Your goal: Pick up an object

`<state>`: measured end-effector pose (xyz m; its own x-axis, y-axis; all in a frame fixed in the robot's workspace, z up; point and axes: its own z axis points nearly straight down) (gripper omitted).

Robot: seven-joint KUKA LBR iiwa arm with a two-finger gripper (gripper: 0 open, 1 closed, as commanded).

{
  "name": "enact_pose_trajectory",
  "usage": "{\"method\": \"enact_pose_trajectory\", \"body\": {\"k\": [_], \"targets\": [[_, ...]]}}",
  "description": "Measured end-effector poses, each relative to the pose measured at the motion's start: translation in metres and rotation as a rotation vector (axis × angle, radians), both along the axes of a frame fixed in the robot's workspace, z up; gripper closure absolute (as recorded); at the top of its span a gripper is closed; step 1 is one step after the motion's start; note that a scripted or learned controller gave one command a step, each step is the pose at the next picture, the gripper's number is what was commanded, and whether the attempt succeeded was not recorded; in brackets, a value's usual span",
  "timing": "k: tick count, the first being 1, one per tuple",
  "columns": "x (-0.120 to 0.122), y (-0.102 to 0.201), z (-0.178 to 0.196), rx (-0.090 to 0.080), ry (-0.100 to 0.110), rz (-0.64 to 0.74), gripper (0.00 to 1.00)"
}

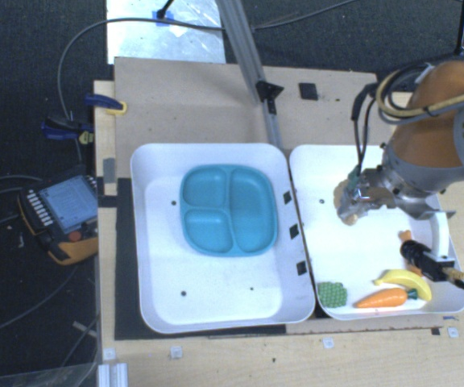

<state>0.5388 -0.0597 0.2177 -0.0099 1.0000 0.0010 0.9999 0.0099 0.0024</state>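
Above the right bin (pixel 321 176), the end effector (pixel 350 202) hovers, its opening impossible to tell. Near the bin's front edge lie a banana (pixel 405 280), carrot (pixel 382 299) and broccoli (pixel 333 294), probably light, stiff plastic, best gripped mid-body.

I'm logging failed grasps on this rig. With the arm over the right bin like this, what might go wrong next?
1. The gripper hangs over bare floor of the right bin, apart from the toys; a descent here would likely grab nothing.
2. The banana, carrot and green toy crowd the near wall, so the jaws may strike the rim or catch two things.
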Motion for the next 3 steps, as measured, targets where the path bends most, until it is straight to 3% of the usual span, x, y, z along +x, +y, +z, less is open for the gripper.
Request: {"method": "enact_pose_trajectory", "body": {"k": [1,3], "targets": [[0.004,0.053,-0.006,0.000,0.002,-0.001,1.00],[0.033,0.155,-0.006,0.001,0.001,0.000,1.00]]}}
